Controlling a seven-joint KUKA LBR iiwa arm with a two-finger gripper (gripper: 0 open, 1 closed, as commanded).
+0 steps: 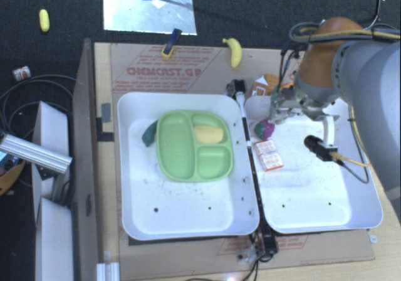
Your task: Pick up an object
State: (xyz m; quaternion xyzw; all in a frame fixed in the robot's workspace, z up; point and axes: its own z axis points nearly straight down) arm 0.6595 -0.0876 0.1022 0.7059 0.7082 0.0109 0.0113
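Note:
My gripper (277,114) hangs low over the far left corner of the right bin (313,204). Just below and left of it lies a small purple and green object (264,128), close to the gripper; whether they touch is unclear. A red and white box (269,155) lies a little nearer the camera by the bin's left wall. An orange and white item (262,85) sits at the bin's far edge, partly hidden by the arm.
The left bin (182,211) bears a green divided plate (188,154) with a yellow item (209,133) in one compartment and a dark green object (149,133) beside it. A yellow banana (234,51) lies on the cardboard behind the bins.

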